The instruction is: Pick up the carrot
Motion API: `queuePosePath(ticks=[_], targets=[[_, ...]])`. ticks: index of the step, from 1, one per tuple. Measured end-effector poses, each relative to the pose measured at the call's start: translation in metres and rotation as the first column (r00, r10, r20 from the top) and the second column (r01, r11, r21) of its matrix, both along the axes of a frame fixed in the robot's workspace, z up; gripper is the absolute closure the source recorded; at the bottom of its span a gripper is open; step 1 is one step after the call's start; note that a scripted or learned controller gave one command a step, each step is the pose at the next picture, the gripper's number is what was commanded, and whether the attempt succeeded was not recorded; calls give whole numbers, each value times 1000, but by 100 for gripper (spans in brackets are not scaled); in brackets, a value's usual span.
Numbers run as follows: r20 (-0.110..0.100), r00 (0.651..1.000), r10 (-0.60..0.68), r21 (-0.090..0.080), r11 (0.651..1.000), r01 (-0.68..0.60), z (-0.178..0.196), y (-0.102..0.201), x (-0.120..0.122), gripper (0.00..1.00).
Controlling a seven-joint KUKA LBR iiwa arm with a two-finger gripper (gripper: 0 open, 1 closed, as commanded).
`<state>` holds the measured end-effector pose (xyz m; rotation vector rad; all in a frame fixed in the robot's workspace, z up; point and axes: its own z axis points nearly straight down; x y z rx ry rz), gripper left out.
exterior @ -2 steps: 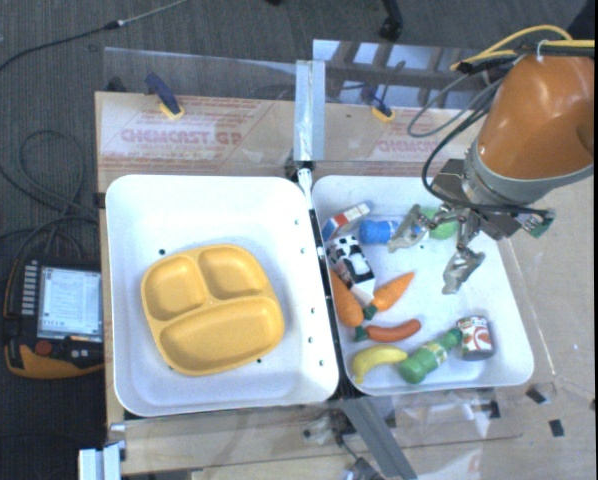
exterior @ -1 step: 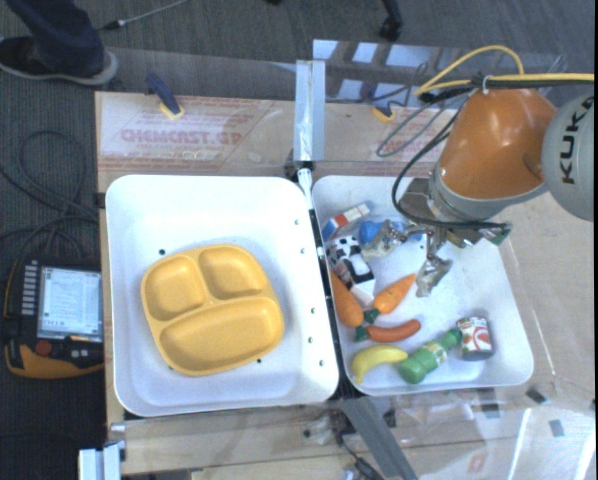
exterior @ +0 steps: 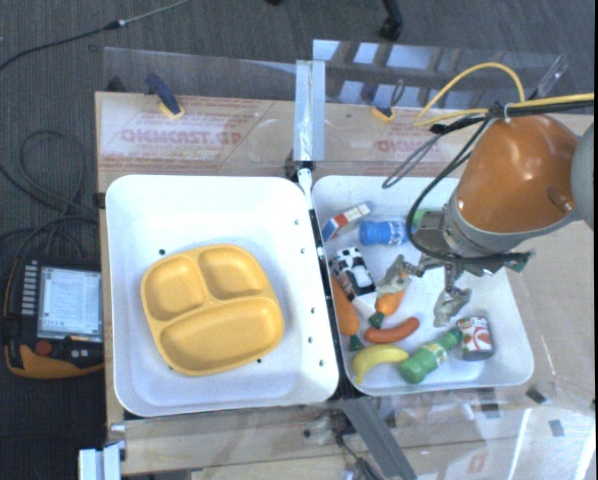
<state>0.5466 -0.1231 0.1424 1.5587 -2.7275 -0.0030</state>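
Two fingers of the gripper (exterior: 427, 288) hang apart, holding nothing, over the right bin (exterior: 509, 368). Its left finger sits just beside the carrot (exterior: 390, 302), which lies among crowded toys, so centre over it and descend straight, avoiding the sausage (exterior: 391, 330).

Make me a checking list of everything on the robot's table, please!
Surface: two white bins side by side on a bench.
Job's things: carrot lies by the right bin's left wall.
Clutter: yellow divided plate in left bin; banana, sausage, green bottle, can, blue bottle in right bin.
End effector: open, above right bin, holding nothing.
Cables: yellow cable on arm.
Surroundings: handheld controller on floor.
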Motion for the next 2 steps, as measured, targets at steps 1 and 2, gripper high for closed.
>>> queuePosePath(ticks=[1,2], targets=[[13,998,61,-2,998,-61,-52,-30,46,0],[18,998,58,2,998,-58,-41,-29,48,100]])
